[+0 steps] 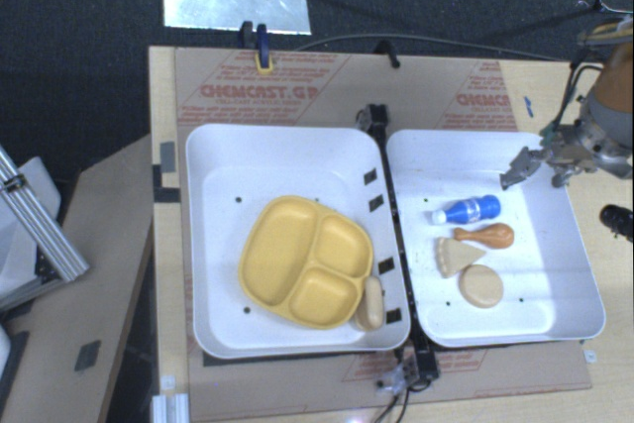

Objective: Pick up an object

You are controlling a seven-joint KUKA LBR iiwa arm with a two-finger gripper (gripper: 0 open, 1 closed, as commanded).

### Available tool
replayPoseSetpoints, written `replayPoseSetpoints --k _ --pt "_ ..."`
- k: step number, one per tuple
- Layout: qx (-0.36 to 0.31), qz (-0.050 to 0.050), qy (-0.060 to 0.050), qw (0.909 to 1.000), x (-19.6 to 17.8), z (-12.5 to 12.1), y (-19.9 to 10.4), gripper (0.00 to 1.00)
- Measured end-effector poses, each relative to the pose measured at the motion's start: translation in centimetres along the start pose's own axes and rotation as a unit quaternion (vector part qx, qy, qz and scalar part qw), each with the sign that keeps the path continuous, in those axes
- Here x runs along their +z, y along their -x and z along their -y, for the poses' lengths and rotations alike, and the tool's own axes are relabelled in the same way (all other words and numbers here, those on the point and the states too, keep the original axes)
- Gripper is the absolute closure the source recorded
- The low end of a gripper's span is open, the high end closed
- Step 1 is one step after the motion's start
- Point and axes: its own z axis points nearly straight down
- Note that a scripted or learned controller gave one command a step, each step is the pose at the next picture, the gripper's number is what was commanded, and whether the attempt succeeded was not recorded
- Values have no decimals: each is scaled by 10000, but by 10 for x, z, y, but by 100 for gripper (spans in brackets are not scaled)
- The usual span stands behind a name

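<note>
Yellow tray (297,258) beside beige piece (370,302)

Two shallow white bins stand side by side on the counter (297,84). In the left bin (213,173) lies a yellow divided tray (302,258) with three compartments, and a small beige piece (371,304) rests just beside the tray's near right corner. The right bin (565,263) holds four things close together: a blue bottle (469,210) lying on its side, an orange-brown drumstick toy (485,236) just nearer than it, a pale wedge-shaped piece (454,257), and a round beige disc (481,286) nearest. The end effector (540,171) reaches in from the right, over the far right part of the right bin, apart from the bottle and holding nothing.
</note>
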Motion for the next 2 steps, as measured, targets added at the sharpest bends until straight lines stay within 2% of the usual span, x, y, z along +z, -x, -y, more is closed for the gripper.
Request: replayPoseSetpoints --k 1,2 --pt "-15 13 58 10000 -7 -3 0 0" --pt "-28 10 47 10000 42 -5 -10 0"
